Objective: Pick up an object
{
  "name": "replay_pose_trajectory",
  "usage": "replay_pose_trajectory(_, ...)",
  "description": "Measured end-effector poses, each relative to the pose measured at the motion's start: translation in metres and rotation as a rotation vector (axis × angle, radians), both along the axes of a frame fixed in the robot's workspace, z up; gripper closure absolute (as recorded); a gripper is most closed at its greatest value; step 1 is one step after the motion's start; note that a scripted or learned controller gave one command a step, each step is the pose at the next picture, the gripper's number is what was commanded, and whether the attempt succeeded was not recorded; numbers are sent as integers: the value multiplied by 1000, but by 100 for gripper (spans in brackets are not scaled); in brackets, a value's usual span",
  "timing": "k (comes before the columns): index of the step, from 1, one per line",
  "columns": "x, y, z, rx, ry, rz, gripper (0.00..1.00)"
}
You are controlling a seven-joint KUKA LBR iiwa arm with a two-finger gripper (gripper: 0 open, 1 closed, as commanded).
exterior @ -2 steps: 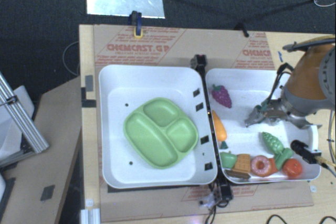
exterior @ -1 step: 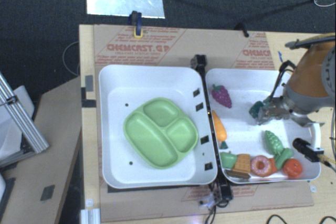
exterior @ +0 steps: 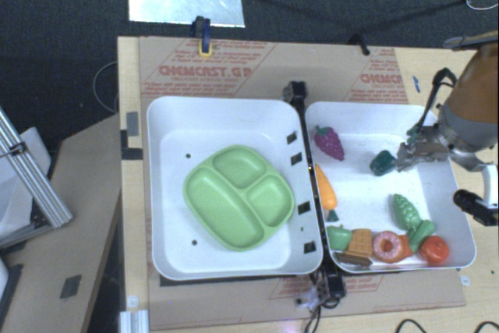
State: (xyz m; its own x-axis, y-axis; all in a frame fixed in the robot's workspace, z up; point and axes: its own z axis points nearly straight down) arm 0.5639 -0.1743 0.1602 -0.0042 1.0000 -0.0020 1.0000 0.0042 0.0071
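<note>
My gripper [exterior: 407, 155] hangs low over the right bin [exterior: 444, 191], near its far right side. A small dark green toy [exterior: 382, 162] lies on the bin floor right at the gripper's left tip; whether they touch is unclear. Several more toy foods lie in this bin: purple grapes [exterior: 329, 142], an orange carrot [exterior: 326, 187], a green corn cob [exterior: 405, 210], a green pepper [exterior: 339, 236], a waffle piece [exterior: 360, 244], a pink donut [exterior: 387, 246] and a red tomato [exterior: 435, 249].
The left bin [exterior: 179, 136] holds a light green divided plate [exterior: 238, 197]. A black divider with clips [exterior: 300, 160] runs between the two bins. The arm's grey and orange wrist [exterior: 472, 101] looms over the right bin's far right rim.
</note>
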Motion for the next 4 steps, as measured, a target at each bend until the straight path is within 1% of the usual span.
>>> replay_pose_trajectory(1, -5, 7, 57, 1, 1, 1, 100)
replay_pose_trajectory(2, -4, 7, 65, 1, 4, 1, 100)
replay_pose_trajectory(3, -21, 54, 57, 3, 7, 4, 100)
replay_pose_trajectory(4, -22, 111, 63, 4, 6, 7, 100)
